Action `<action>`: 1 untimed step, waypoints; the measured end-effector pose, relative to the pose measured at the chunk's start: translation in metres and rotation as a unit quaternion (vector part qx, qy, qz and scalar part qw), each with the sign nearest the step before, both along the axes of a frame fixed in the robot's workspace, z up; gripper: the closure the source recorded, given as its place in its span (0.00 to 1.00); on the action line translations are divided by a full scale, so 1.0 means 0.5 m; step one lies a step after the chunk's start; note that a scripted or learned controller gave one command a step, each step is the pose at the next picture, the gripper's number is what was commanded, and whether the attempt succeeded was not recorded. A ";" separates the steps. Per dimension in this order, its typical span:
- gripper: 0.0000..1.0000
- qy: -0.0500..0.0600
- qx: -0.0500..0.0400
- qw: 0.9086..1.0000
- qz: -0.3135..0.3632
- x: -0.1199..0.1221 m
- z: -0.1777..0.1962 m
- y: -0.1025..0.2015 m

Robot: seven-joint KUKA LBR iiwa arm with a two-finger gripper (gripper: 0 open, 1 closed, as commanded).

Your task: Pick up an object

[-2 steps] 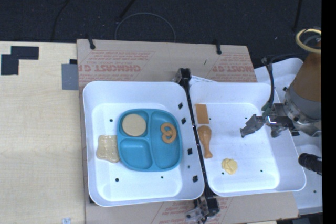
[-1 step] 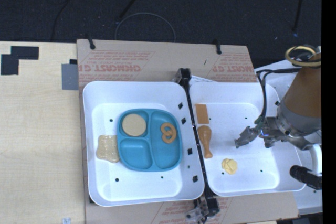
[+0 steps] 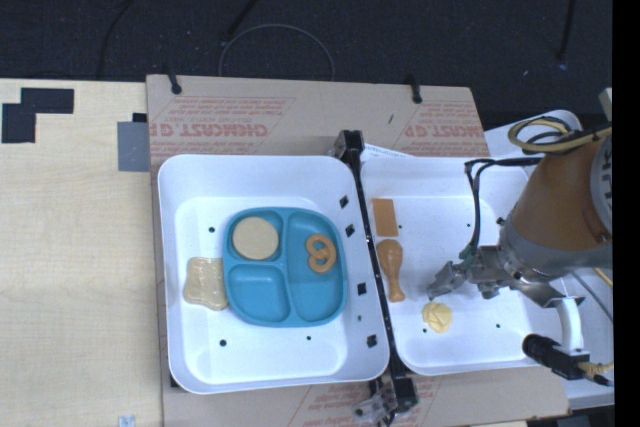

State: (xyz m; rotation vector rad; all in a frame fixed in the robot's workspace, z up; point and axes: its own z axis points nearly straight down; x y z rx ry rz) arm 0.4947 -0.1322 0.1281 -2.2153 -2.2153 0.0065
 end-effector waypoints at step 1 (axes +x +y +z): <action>1.00 -0.001 0.000 1.000 -0.004 0.001 0.026 -0.005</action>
